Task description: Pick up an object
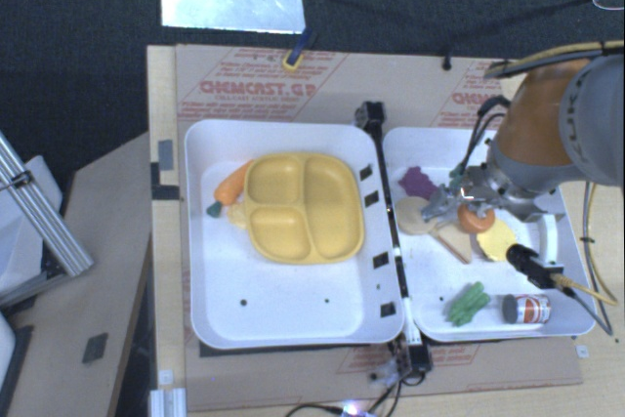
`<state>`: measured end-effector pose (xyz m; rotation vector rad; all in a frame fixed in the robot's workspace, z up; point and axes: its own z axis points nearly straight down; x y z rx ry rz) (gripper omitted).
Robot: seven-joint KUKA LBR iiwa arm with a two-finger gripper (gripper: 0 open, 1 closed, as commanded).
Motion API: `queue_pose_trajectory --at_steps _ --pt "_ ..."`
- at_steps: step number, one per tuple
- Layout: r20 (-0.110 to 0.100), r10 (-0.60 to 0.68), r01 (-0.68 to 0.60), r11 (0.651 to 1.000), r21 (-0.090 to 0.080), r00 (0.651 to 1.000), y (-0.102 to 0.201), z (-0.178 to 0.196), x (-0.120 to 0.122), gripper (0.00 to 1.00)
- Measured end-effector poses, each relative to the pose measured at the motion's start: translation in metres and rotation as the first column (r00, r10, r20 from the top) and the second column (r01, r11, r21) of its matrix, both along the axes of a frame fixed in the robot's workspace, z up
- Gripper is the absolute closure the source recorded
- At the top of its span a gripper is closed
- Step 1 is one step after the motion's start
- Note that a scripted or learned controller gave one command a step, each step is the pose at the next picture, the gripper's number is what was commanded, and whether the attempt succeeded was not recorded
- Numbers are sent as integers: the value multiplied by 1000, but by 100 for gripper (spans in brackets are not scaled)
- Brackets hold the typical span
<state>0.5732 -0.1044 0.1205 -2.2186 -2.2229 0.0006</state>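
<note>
Claw (465, 200) hangs low in the right bin (430, 308), over a crowded cluster: orange round piece (479, 220), tan disc (412, 215), yellow piece (496, 240). Its spread I cannot tell. Packed so tightly, a neighbour could get nudged or pinched instead. All look smooth, hard plastic; the green piece (467, 302) is knobbly.

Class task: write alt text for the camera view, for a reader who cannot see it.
A grey robot arm with an orange band reaches into the right white bin, among small toy foods. The left white bin holds a yellow divided plastic plate beside an orange toy carrot.
</note>
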Motion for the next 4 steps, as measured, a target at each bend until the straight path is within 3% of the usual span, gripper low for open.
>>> queue_pose_trajectory --at_steps 1,2,3,4 --pt "18 -3 3 1000 -10 1000 -5 -28 5 0" --pt "29 -3 3 1000 -13 1000 -6 -14 9 100" --pt "6 -2 2 1000 -1 1000 -13 32 10 100" --pt "8 2 -2 1000 -2 1000 -14 96 10 100"
